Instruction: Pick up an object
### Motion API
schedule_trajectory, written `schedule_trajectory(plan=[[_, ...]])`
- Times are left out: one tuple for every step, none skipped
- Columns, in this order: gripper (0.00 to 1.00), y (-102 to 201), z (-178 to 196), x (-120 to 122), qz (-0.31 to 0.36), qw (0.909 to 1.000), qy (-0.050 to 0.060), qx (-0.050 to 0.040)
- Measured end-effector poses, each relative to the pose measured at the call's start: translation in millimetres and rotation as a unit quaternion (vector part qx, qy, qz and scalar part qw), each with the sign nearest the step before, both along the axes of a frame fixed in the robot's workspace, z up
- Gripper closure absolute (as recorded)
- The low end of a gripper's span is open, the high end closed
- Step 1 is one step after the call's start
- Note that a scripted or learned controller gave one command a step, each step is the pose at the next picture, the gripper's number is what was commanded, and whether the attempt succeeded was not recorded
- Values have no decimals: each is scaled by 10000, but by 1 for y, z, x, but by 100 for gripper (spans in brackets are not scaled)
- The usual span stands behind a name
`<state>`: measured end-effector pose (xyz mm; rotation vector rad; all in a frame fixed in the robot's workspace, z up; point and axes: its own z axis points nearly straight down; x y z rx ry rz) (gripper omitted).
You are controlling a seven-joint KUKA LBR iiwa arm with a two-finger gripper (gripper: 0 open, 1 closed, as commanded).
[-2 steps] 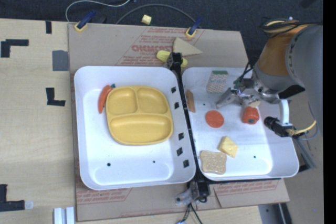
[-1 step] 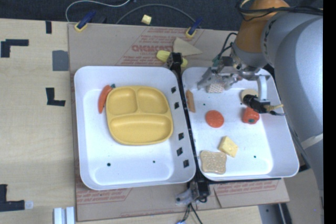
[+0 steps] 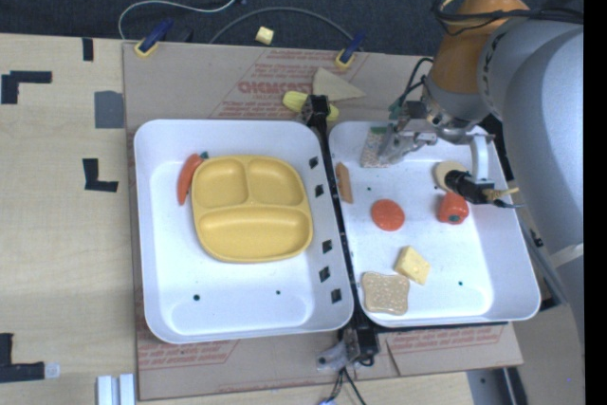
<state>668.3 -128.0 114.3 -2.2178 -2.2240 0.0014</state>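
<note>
Two white bins side by side; left bin [image 3: 161,299] holds one yellow divided tray [image 3: 252,207], one orange carrot [image 3: 187,177] at tray's left edge; right bin [image 3: 493,299] holds one red tomato slice [image 3: 387,214], one cheese wedge [image 3: 413,265], one bread slice [image 3: 385,292] near front edge, one red pepper [image 3: 452,208] by right wall; gripper [image 3: 391,143] over right bin's back-left corner; finger state cannot tell.

A divided plate [image 3: 252,208] lies in the left bin [image 3: 156,299]; food pieces (several, well apart) in the right bin [image 3: 512,294].
</note>
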Motion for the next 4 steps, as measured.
schedule_trajectory(plan=[[0, 0, -1, 0, -1, 10000, 4, -6], [0, 11, -29, -86, -16, 10000, -18, -10], [100, 10, -17, -82, -14, 10000, -35, -14], [100, 68, 76, -84, 19, 10000, -36, 6]])
